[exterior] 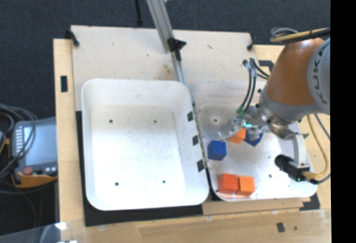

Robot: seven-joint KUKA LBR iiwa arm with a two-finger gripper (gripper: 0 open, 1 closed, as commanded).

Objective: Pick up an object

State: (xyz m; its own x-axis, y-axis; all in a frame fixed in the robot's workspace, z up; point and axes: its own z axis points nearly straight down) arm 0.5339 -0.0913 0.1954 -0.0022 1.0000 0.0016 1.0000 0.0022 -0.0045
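Observation:
My gripper [240,132] hangs low over the middle of the right bin [222,97], under the arm's orange wrist band. An orange block [237,137] sits right at its tip, with a small dark blue piece [255,138] just to the right. Whether the orange block is between the fingers is hidden by the wrist. A blue cube [217,150] lies a little to the lower left of the gripper. Two orange blocks, one redder [227,182] and one lighter [246,184], rest side by side at the bin's front edge.
The left bin [139,142] sits beside the right one, their walls touching along a middle edge with black clips. A slanted aluminium pole [158,8] rises from the bench behind the bins. Cables and a black fitting [289,165] hang off the arm at the right.

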